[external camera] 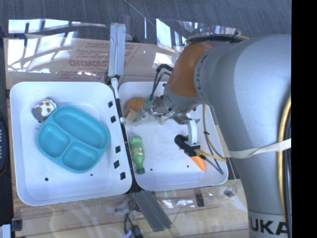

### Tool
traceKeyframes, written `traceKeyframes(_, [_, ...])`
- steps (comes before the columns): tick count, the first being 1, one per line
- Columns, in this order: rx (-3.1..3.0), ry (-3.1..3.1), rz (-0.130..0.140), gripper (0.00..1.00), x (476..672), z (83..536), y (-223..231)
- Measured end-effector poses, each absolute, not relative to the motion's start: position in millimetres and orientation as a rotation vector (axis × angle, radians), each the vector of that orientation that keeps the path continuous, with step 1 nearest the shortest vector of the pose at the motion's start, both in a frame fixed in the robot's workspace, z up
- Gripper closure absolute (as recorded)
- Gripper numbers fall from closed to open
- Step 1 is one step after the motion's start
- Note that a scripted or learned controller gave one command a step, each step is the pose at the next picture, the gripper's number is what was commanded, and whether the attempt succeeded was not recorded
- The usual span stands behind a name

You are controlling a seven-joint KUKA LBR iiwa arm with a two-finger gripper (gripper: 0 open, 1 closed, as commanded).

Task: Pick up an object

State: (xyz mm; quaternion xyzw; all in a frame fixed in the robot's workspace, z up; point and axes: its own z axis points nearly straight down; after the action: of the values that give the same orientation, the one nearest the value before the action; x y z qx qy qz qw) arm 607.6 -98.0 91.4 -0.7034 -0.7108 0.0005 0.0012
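My gripper (150, 109) hangs low over the far left part of the right bin (163, 175), under the orange wrist band. A round brown bun-like object (133, 104) lies just left of it, close to or touching the gripper; contact is unclear. Near the bin's left wall lies a green bottle (136, 153), pointing toward the front. A small orange carrot-like piece (199, 162) rests at the right side of the same bin.
The left bin (29, 182) holds a blue divided plate (73, 138) and a small grey, white and red toy (43, 108) at its far left corner. The grey arm covers the right bin's right edge.
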Motion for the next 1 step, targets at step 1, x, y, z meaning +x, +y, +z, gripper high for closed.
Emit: traceKeyframes(1, [-2.203, -2.234, 0.005, 1.00, 607.4, 101.3, -98.4])
